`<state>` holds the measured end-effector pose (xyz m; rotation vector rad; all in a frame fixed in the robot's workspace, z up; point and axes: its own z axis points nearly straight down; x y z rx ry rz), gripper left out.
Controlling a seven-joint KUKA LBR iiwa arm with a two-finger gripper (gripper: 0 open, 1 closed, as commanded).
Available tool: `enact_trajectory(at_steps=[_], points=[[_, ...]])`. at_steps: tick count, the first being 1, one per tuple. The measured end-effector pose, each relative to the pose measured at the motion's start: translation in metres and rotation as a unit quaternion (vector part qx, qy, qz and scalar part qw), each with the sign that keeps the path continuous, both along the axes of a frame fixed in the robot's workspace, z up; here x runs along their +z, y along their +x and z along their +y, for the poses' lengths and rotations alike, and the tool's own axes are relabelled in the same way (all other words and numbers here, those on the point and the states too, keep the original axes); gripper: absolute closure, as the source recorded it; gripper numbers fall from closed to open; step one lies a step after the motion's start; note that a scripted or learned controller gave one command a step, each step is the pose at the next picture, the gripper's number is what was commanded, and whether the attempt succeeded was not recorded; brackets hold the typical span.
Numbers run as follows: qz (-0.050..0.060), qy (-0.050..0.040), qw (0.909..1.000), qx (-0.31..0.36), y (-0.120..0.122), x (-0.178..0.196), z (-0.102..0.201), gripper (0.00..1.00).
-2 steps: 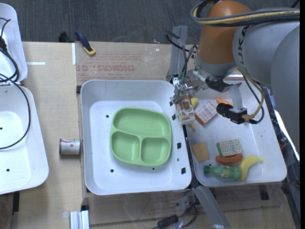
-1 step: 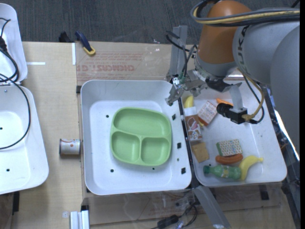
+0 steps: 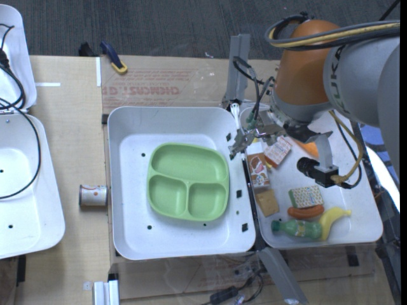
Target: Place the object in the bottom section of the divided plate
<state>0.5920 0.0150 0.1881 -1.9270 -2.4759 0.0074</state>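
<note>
The green divided plate [image 3: 186, 162] lies in the left white bin [image 3: 124, 189], with one large section on its far side and two small sections on its near side; nothing lies in it. My gripper [image 3: 243, 138] hangs low over the wall between the two bins, just right of the plate's far right corner. I see nothing clearly held in it. Close by in the right bin [image 3: 364, 203] lie a brown and white snack packet [image 3: 259, 170] and a white and red packet [image 3: 278, 150].
The right bin also holds a brown cracker square [image 3: 267, 201], a green and yellow box [image 3: 306, 196], a red sausage [image 3: 304, 212], a banana [image 3: 334, 219], a green bottle [image 3: 297, 229] and an orange piece [image 3: 310, 149]. A small can [image 3: 93, 196] lies left of the bins.
</note>
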Motion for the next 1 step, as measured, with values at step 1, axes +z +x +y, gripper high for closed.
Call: enact_trajectory(at_steps=[1], points=[[0.002, -0.0008, 1.0000, -0.003, 0.0007, 0.0057, -0.0019, 1.00]])
